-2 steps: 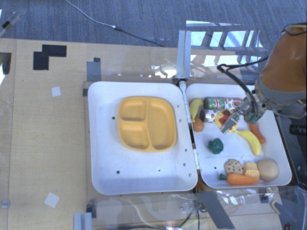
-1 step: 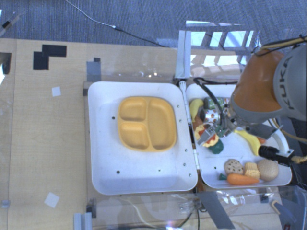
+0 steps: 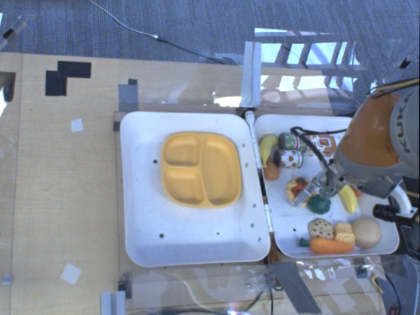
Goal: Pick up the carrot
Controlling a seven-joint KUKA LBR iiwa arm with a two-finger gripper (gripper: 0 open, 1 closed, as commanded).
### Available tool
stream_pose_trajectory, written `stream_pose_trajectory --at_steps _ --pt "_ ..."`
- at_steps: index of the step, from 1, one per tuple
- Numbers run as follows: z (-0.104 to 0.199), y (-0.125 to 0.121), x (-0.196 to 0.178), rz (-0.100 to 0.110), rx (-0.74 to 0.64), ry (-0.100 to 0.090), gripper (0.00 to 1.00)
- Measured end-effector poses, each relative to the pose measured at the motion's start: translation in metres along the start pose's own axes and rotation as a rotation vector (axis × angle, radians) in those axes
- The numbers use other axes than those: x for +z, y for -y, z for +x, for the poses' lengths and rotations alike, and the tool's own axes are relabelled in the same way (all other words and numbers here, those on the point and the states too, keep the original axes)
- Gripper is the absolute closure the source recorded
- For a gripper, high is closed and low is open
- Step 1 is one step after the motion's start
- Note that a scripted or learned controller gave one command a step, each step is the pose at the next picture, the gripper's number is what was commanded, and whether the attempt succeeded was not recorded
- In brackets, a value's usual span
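Here, going from the left, the left bin is holding a yellow divided plate — smooth moulded plastic with three shallow wells, sitting well left of the carrot. Past the shared rim, the right bin is carrying a crowd of small toy foods. A yellow-green banana-like piece is lying up and to the left of the carrot, with a small can and a printed box further up. A round speckled cookie is sitting just above the carrot's leafy end, a pale waffled block is touching its upper side, and a tan ball is resting just beyond its tip.

The carrot itself is lying flat along the near wall of the right bin, orange and tapered, with a little green stub at its left end. It is looking like light, hard plastic — stiff, rather slick and liable to roll. I would judge the thick middle of the body the best place to take it, across its width.

The gripper is hanging above the carrot, over a dark green piece; how its jaws stand I cannot tell.
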State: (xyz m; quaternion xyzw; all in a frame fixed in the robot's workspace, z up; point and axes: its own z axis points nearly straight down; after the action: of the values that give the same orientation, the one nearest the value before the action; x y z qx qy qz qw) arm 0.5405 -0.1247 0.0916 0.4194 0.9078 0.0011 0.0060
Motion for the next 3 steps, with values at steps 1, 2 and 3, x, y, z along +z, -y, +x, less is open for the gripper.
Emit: stream_pose_trajectory --at_steps 1,2,3 --pt "-0.043 0.078 -0.028 0.002 -0.266 0.000 1.00" --pt "-0.030 0.090 -0.025 0.000 -0.897 -0.002 1.00" --pt "-0.047 0.070 -0.069 -0.002 -1.345 0.000 1.00"
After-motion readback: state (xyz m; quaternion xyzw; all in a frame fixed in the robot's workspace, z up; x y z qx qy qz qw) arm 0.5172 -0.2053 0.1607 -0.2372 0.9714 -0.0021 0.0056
